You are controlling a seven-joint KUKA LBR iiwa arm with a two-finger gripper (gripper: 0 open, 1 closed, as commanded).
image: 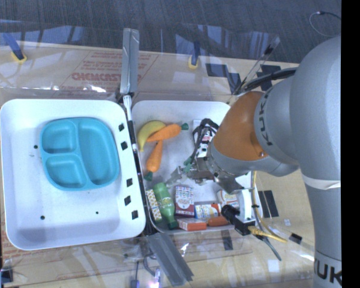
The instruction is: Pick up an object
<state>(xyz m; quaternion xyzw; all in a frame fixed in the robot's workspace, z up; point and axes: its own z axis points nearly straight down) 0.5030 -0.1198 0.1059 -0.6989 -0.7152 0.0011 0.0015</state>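
Just left of the pincer, whose opening I cannot tell, lies an orange carrot.

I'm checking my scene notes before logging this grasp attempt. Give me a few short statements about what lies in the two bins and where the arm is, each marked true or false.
1. A blue divided plate lies in the left bin. True.
2. The banana lies in the left bin. False: it lies in the right bin, near its far left corner.
3. Two carrots lie beside the banana. True.
4. The green bottle stands on the blue divided plate. False: it lies in the right bin, near the front.
5. The arm reaches over the right bin. True.
6. The small boxes are piled at the far edge of the right bin. False: they sit along its near edge.
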